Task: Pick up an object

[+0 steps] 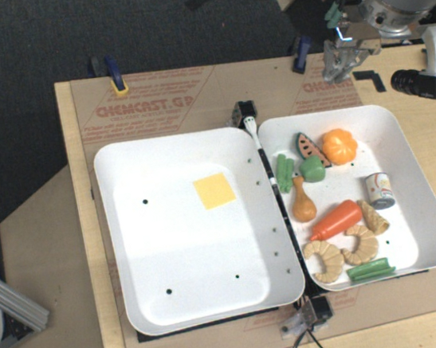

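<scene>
The gripper [339, 60] hangs at the far right of the scene, above the brown board beyond the far edge of the right bin [416, 181], well apart from everything in it; whether its jaws are apart or together cannot be told from this slant.

The right bin holds all but one of the objects. A carrot [336, 220] lies near the middle, its long axis slanting from near-left up to far-right, thick end toward the right. Just left of it an orange gourd-shaped piece [301, 201] lies with its long axis running near to far, narrow neck pointing far, bulb end near. A green piece [285, 173] lies beside the bin's left wall, long axis also near to far. Toward the far side sit a watermelon slice [309, 148], a round green item [312, 169] and an orange pumpkin [339, 146], close together. A small can [379, 190] lies right of the carrot. Tan croissant-like pieces [349, 247] cluster at the near side, and a green bar [370, 270] lies along the near edge, long axis left to right.

A flat yellow square [214, 190] lies alone in the left bin [128, 222].
</scene>
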Action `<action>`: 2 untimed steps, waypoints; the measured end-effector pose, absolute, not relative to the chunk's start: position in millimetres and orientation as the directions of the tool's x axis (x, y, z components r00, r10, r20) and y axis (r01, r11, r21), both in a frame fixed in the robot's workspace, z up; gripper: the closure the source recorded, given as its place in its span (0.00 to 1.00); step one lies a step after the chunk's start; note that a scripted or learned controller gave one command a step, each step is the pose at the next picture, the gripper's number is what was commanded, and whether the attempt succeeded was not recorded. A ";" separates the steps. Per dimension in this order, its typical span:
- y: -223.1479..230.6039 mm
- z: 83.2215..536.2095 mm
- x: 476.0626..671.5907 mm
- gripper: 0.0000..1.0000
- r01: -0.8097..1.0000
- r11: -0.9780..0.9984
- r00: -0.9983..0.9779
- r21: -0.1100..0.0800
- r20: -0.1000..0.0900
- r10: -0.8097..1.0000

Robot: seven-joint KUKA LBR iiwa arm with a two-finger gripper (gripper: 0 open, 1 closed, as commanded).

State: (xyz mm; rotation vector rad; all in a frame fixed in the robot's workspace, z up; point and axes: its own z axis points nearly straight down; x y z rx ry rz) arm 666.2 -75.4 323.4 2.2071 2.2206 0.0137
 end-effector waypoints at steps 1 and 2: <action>-80.8 217.2 665.3 1.00 1.000 -0.001 0.001 -0.009 0.001 1.000; -31.8 413.7 668.1 1.00 1.000 0.006 -0.006 0.023 0.000 1.000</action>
